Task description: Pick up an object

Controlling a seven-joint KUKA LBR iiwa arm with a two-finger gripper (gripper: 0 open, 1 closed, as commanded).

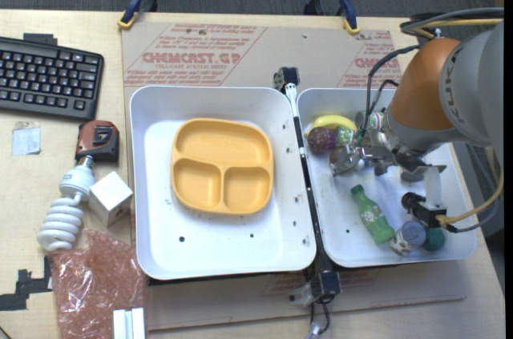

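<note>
Over right bin (457, 245), jaws (346, 161) hover beside purple-yellow toy (327, 135); whether open, cannot tell. Green bottle (371, 215): light, stiff, slick; grip across mid-body.

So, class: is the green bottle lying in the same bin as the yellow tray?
No: the green bottle lies in the right bin, while the yellow tray sits in the left bin.

Right bin (337, 245) is crowded — the arm (449, 93) covers its upper right, a yellow fruit (333, 123) and purple object (324, 139) fill the upper left, a green bottle (371, 214) lies diagonally mid-bin. Open floor at lower left. Left bin (152, 193) — the yellow tray (223, 166) fills the middle, bare floor below.
</note>
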